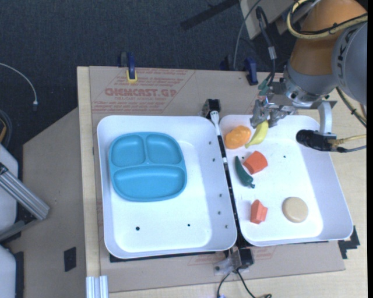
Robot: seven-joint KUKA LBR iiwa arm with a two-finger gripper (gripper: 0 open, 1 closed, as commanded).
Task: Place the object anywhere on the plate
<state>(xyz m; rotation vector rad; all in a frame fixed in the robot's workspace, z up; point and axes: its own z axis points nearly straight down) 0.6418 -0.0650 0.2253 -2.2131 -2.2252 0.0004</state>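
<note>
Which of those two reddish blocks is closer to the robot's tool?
The upper red block, lying beside the dark green piece, is closer to the tool. The other red block sits lower, next to the tan disc.

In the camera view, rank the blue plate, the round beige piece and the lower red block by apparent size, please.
1. blue plate, by far the largest.
2. round beige piece.
3. lower red block, slightly smaller than the beige piece; close enough that I would not insist on it.

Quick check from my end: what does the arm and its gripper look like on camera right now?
The arm is grey with a broad orange band above the wrist. Below that sits a rounded grey wrist housing, then a small metallic gripper with thin silvery parts. Dark and yellowish cables loop around the top of the orange band. I can make out no markings.
</note>
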